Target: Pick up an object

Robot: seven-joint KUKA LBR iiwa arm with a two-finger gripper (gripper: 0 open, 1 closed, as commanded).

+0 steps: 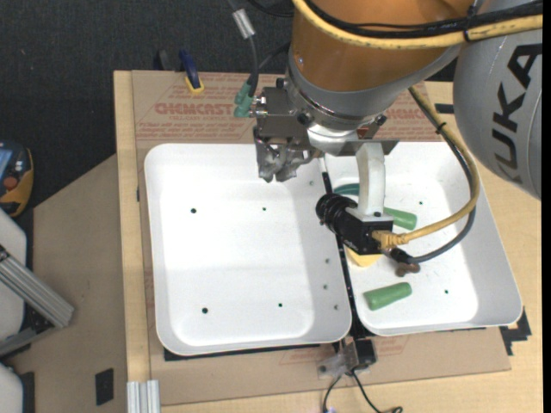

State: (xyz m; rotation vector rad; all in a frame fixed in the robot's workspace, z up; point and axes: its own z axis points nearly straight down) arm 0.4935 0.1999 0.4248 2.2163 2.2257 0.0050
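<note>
L bin [224, 256]: white, bare floor w/ a few dark dots. Tool [277, 163] hangs over its upper-right corner, near the divider; can't tell its state, nothing seen in it. R bin [456, 299]: green cylinder [387, 296] near front, another green piece [398, 219] farther back, yellow bit [365, 257] by the divider, partly under a black cable fitting [344, 222].

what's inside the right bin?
In the right bin: a green cylinder near the front, another green piece further back, a small brown item and something yellow. The arm and black cable fitting cover the bin's left rear part.
</note>
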